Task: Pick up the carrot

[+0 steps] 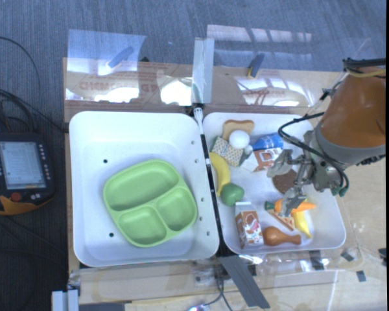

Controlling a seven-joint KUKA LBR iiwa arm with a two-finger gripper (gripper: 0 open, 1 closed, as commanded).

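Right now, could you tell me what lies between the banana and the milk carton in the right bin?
In the camera view, a green lime sits between the banana above it and the milk carton below it.

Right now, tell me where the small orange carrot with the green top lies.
The small orange carrot lies in the right white bin, directly under the claw, beside the yellow wedge.

You get bright, even overhead light; glare patches whiten the clear panels (175,86) behind the white bins (91,173). Shadows stay soft, and the picture is slightly grainy throughout.
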